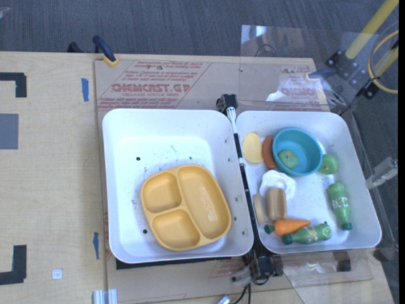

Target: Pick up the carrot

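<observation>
Carrot [292, 225] lies flat in the right bin [361, 170], near its front edge, touching the green bottle [308, 234] just in front of it. A second green bottle [340, 204] lies by the bin's right wall. Blue bowl [296, 151] sits toward the back. Left bin [120, 170] carries the yellow divided plate [184, 206]. The gripper's state, I cannot tell.

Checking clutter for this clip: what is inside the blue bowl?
The blue bowl in the right bin holds a green round piece. Anything beneath that piece is hidden.
</observation>
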Motion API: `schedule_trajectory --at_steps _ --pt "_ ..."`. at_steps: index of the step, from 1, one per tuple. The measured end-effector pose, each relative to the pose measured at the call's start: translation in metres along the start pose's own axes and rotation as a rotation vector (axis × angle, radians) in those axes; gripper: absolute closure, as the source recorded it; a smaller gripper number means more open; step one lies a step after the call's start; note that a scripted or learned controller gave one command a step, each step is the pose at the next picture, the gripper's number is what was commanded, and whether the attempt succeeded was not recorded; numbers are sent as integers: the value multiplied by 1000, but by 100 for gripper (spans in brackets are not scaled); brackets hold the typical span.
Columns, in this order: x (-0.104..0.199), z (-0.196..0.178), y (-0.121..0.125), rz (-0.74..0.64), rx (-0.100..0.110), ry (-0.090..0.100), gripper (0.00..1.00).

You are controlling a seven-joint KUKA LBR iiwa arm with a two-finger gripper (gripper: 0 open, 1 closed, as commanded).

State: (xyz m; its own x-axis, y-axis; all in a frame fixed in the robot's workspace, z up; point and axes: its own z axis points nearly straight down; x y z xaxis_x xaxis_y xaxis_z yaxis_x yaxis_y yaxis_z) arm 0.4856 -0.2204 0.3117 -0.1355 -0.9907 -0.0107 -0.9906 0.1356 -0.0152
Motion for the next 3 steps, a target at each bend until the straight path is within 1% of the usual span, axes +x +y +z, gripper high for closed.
schedule_trajectory --at_steps 1,2,3 --pt "1 41 6 -355 -20 3 0" --pt "-5 23 6 -766 -12 2 0" --pt "-6 13 4 -762 -7 -2 100"
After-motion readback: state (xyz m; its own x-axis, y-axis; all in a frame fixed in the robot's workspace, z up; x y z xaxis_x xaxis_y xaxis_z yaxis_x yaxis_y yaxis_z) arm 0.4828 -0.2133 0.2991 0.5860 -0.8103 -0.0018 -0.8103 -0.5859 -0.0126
